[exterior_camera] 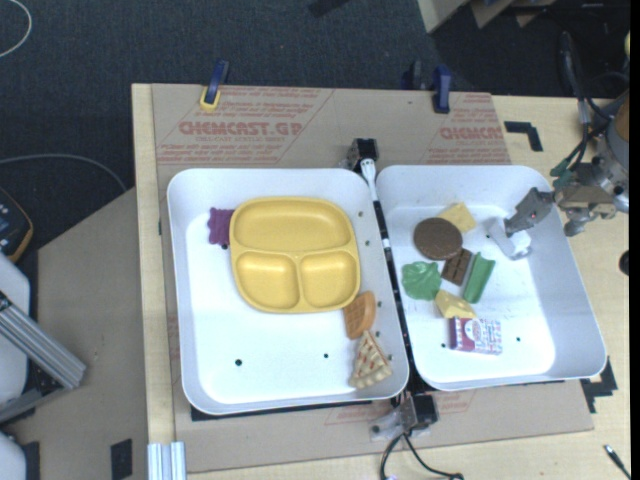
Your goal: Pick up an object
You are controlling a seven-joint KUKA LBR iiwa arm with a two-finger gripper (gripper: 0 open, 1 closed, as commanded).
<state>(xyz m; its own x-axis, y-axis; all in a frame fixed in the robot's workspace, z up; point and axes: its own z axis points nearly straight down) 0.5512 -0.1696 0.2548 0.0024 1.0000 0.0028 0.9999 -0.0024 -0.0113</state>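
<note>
Lying lengthwise up-right to down-left: green stick, right bin.

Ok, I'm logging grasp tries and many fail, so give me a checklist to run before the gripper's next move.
1. Gripper over the right bin: ok, near its upper right.
2. Something between the fingers: not ok, nothing seen there.
3. Finger opening: cannot tell.
4. Targets in reach: ok; brown disc, green leafy piece and small carton lie in that bin.
5. Targets well separated: not ok, most are bunched together; the carton lies a bit apart.
6. Gripper directly above one item: not ok, it is right of the cluster.
</note>
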